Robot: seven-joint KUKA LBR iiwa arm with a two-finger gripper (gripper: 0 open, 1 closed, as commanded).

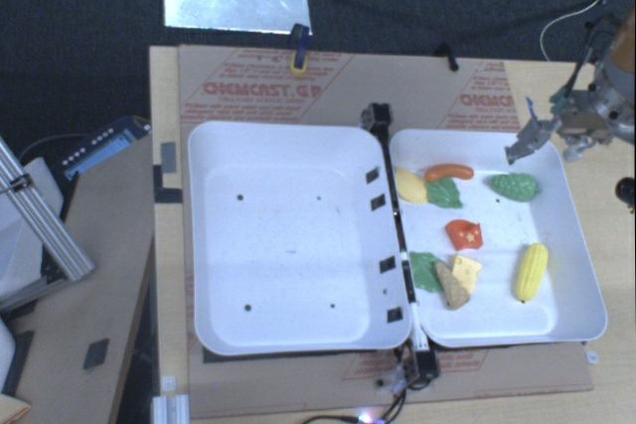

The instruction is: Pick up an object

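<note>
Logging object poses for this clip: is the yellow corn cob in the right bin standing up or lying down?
Lying down. The corn cob rests lengthwise on the floor of the right bin, near its right wall, apart from the other items.

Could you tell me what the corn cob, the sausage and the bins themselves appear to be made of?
The corn cob looks like moulded plastic toy food: uniform yellow, smooth surface. The sausage also seems plastic, with a flat orange-red colour and a faint sheen. The right bin and left bin look like thin formed white plastic with rounded rims, matte to slightly glossy; the exact material stays uncertain.
</note>
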